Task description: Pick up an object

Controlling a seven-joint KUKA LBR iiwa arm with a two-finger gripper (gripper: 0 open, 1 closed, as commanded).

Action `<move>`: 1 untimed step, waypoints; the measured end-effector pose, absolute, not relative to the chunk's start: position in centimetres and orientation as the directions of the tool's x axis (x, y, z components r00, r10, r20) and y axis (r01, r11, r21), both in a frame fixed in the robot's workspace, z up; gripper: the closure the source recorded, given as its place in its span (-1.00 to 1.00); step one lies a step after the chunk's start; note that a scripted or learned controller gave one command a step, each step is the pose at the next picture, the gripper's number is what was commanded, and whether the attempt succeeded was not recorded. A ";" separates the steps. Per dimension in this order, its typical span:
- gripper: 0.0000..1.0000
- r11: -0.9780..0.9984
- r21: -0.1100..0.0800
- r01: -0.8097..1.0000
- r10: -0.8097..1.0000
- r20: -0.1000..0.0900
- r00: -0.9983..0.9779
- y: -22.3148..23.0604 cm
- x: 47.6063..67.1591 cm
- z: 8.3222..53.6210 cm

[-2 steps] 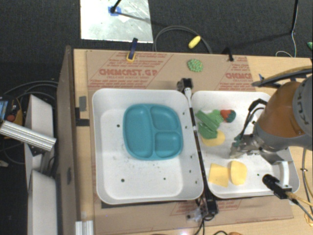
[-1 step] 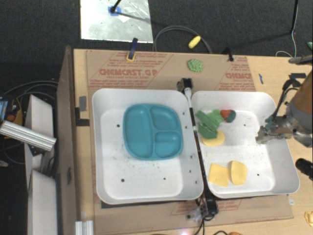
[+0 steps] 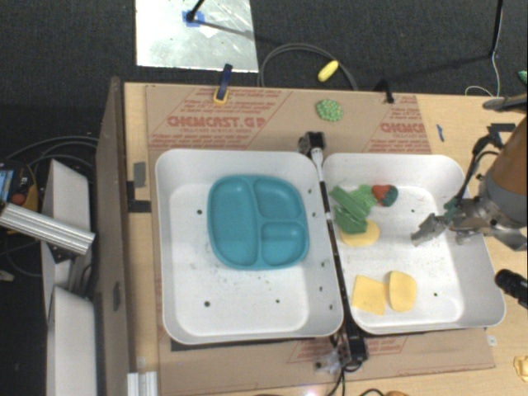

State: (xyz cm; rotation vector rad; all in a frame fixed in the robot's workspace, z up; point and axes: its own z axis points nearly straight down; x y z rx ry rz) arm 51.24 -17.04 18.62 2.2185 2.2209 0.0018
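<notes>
Camera view puts my pincer (image 3: pixel 422 231) over the right bin (image 3: pixel 474 308), near its right wall; I cannot tell how it stands, and nothing shows in its grasp. My pick would be the 2 yellow pieces (image 3: pixel 385 293) lying touching near the front. They look flat, light and probably slick, so I judge an edge grip safest. Nearer the divider sit a green toy (image 3: pixel 353 205), a red piece (image 3: pixel 383 193) and a yellow disc (image 3: pixel 361 236), crowded together.

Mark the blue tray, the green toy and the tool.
Blue tray (image 3: pixel 257 221), camera view: middle of the tray.
Green toy (image 3: pixel 353 203), camera view: its body.
Tool (image 3: pixel 422 233), camera view: at the fingertips.
</notes>
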 end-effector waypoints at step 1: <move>-1.00 0.011 0.004 1.000 1.000 -0.001 -0.011 -13.3 60.3 10.8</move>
